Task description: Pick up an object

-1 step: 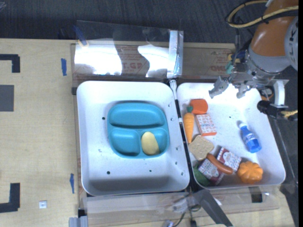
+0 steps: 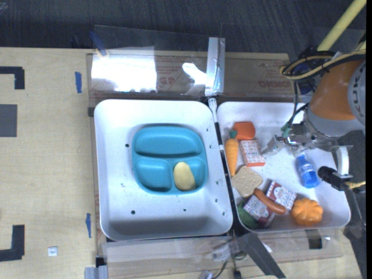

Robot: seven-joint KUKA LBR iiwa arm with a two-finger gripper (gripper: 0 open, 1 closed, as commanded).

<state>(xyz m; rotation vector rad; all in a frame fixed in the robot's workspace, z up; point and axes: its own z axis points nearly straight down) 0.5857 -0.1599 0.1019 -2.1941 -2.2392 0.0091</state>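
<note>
Pale wooden tabletop [image 2: 40, 173], left white bin [image 2: 110, 214] resting on it, right white bin [image 2: 340, 211] touching that bin's right side, black tape corner marks [image 2: 14, 77] well left of it, blue tape strip [image 2: 78, 81] near its upper left corner

White bins [image 2: 110, 173]; blue divided tray [image 2: 157, 150] holding a yellow potato [image 2: 184, 176]. Orange carrot [image 2: 231, 154], orange pumpkin [image 2: 307, 211], blue bottle [image 2: 307, 172], tan bread slice [image 2: 247, 181]. Pale wood worktop [image 2: 40, 167].

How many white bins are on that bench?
2: the left bin holds a blue tray; the right bin holds the toy food.
</note>
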